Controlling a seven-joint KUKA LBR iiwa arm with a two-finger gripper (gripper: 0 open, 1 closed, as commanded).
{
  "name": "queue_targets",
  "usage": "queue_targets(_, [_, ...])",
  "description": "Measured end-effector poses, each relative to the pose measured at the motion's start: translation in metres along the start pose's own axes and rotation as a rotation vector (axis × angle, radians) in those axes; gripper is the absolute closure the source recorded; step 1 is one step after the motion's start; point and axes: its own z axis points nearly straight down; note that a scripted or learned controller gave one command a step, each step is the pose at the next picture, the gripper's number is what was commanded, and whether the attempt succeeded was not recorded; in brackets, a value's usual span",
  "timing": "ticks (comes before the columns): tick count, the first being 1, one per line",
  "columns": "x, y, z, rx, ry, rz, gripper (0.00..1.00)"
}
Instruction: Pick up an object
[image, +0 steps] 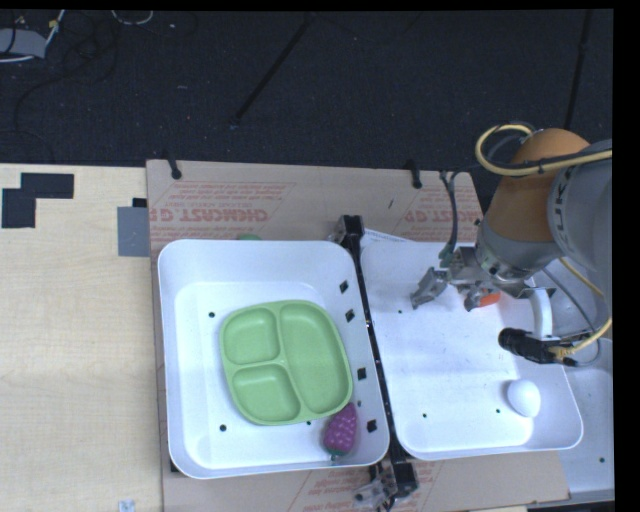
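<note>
On the left of the frame sits the left white bin (185, 300), and lying flat in its middle is a light green divided plate (285, 362) with three compartments. Just beside the plate's lower right corner, against the bin's lower right wall, is a small purple bunch of grapes (340, 431), touching or nearly touching the plate's edge. A dark divider runs between the two bins at the centre of the frame.

Moving right, the right white bin (450, 420) has a mostly bare floor. Down in its lower right corner lies a small white egg-shaped object (522, 398), well apart from everything else.

Higher up, over the upper part of the right bin, hangs the gripper (455, 291), with the grey arm (585, 220) and its orange band (535, 190) reaching in from the right edge of the frame. The two fingers look spread apart, one pointing left and down, and nothing is between them. The gripper is well apart from the white object and from the things in the left bin.
</note>
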Motion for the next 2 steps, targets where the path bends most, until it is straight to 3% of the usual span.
queue_targets(1, [0.001, 0.000, 0.049, -0.002, -0.001, 0.001, 0.00])
queue_targets(2, [0.001, 0.000, 0.037, -0.003, -0.001, 0.003, 1.00])
